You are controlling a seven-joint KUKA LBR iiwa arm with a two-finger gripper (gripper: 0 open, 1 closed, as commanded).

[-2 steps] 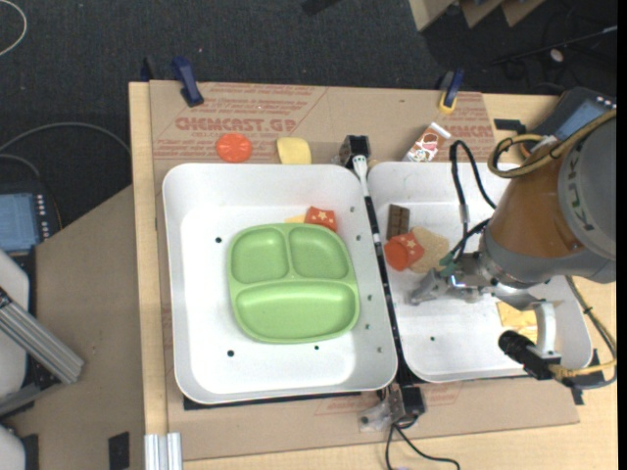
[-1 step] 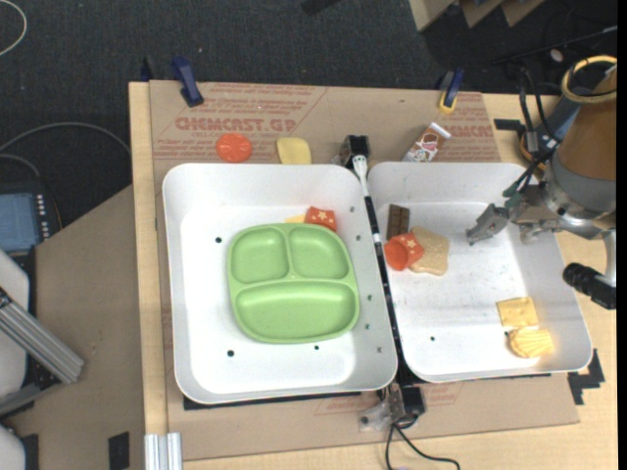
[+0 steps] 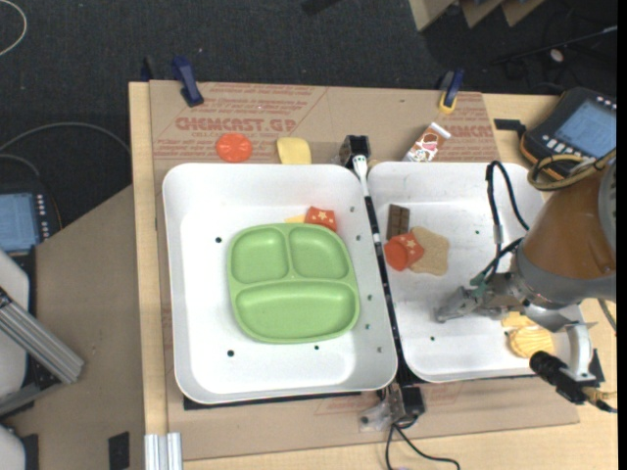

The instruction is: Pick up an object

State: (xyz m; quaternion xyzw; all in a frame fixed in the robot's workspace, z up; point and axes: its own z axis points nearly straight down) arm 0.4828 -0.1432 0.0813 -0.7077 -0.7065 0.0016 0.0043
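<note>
My gripper (image 3: pixel 449 310) hangs low over the right bin (image 3: pixel 446 355), its metal fingers pointing left above bare white floor. A yellow waffle-like piece (image 3: pixel 529 340) lies just right of the fingers, partly under the wrist. Further up the bin lie a tan slice (image 3: pixel 431 252), a red-orange piece (image 3: pixel 400 253) and a brown bar (image 3: pixel 399 219), all well apart from the gripper. Nothing shows between the fingers.
The left bin (image 3: pixel 196 262) holds a green divided plate (image 3: pixel 292 284) and a small red block (image 3: pixel 320 217). On the cardboard behind the bins lie an orange disc (image 3: pixel 233 147), a yellow piece (image 3: pixel 293 151) and a snack packet (image 3: pixel 427 143). A pendant (image 3: pixel 573 135) sits at the right.
</note>
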